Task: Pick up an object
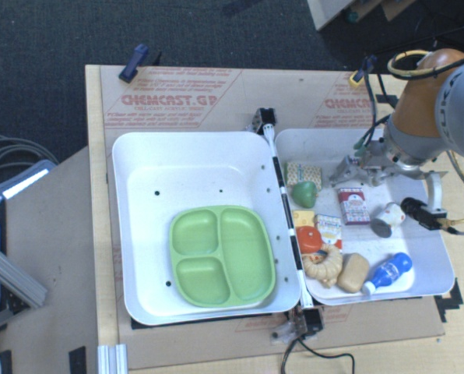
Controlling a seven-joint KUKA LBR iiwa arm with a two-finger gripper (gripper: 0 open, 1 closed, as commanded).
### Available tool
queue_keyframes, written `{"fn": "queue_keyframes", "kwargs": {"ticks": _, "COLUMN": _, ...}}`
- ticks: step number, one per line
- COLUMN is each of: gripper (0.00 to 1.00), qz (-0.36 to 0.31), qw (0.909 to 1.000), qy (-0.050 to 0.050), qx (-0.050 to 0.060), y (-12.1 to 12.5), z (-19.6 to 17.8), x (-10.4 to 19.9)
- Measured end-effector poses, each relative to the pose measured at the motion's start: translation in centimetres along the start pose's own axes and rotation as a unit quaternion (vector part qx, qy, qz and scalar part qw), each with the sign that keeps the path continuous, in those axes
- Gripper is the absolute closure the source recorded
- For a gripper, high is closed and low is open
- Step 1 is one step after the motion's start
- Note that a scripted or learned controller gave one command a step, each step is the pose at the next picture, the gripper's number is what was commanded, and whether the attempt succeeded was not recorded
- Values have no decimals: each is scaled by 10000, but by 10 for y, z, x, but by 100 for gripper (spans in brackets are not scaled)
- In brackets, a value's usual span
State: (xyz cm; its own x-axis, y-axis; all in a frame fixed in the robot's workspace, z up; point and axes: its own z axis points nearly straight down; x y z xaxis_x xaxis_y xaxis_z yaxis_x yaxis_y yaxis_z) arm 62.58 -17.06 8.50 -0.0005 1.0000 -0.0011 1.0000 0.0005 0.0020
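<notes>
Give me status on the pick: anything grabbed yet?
Done: the arm has reached over the right bin. In hand: nothing visibly lifted; the red box, blue bottle and green ball lie in the bin. Left: grasp and lift one.

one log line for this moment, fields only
arm: over right bin | gripper: above red packet, nothing seen held | left bin: green tray

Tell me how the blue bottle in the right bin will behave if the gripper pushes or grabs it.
The blue bottle lies on its side, so a push would probably roll it. Its rounded body looks smooth, so fingers may slip off. It sits close beside the tan block, which might stop it rolling that way.
</notes>
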Motion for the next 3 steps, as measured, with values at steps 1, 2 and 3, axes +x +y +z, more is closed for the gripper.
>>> {"fn": "queue_keyframes", "kwargs": {"ticks": 1, "gripper": 0, "qz": 2, "qw": 10000, "qy": 9, "qx": 19, "y": -39, "z": 0, "x": 25}}
{"fn": "queue_keyframes", "kwargs": {"ticks": 2, "gripper": 100, "qz": 5, "qw": 10000, "qy": 6, "qx": 11, "y": -38, "z": -10, "x": 24}}
{"fn": "queue_keyframes", "kwargs": {"ticks": 3, "gripper": 100, "qz": -3, "qw": 10000, "qy": 9, "qx": 3, "y": -29, "z": -100, "x": 108}}
